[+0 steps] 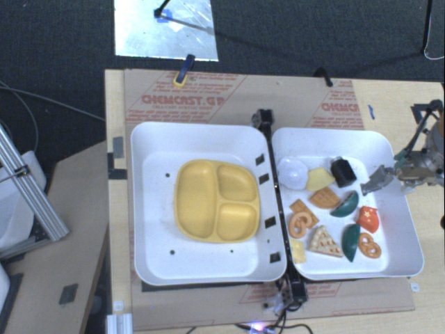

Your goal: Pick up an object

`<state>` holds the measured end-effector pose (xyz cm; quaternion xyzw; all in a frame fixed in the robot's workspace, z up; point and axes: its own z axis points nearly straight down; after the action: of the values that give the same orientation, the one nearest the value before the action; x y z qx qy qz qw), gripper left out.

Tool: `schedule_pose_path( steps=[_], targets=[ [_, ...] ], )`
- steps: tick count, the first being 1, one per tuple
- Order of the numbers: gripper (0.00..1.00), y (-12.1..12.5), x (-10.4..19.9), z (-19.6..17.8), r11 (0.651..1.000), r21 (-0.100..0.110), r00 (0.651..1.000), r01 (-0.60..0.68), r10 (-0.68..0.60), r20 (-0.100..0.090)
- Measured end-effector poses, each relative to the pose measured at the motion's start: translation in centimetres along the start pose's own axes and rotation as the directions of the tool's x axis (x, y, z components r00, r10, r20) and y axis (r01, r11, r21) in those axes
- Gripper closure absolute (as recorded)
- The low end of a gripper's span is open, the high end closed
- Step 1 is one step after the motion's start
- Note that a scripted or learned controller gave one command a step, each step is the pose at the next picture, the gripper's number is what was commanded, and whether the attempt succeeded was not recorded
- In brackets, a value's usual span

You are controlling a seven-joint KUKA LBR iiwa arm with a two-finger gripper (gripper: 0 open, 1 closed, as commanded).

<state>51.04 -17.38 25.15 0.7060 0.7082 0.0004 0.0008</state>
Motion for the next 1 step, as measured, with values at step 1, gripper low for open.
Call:
schedule_pose_path(
  steps=[1],
  targets=[
    [0.00, 2.62, 5.23, 13.72, 1.000, 0.006, 1.000, 0.006, -0.006, -0.004]
  ],
)
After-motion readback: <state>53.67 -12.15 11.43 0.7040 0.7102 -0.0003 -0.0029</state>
